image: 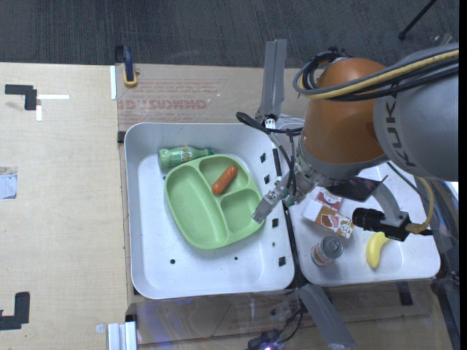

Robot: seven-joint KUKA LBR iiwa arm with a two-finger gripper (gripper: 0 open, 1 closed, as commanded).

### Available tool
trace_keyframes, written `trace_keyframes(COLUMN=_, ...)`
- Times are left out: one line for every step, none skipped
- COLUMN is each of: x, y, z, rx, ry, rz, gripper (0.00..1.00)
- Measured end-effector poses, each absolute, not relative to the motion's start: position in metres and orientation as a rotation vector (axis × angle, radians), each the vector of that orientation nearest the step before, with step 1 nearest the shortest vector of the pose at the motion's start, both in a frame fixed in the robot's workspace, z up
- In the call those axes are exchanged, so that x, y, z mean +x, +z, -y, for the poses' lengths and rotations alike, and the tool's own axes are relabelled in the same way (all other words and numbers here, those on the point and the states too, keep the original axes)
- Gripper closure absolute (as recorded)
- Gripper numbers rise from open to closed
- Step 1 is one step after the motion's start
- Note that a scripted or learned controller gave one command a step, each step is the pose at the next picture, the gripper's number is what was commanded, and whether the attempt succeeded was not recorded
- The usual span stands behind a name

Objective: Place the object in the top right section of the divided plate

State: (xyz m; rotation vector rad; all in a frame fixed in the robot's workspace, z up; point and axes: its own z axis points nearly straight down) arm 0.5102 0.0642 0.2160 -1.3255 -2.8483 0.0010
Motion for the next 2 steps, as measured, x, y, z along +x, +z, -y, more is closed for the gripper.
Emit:
trace_keyframes(x=0.578, y=0.192, z=-0.063, rx=-1.999, ry=0.002, rz=2.425, gripper=0.00)
trace_keyframes(x=0.520, y=0.192, z=-0.058, rx=-1.334, ry=0.001, rz=2.845, gripper=0.00)
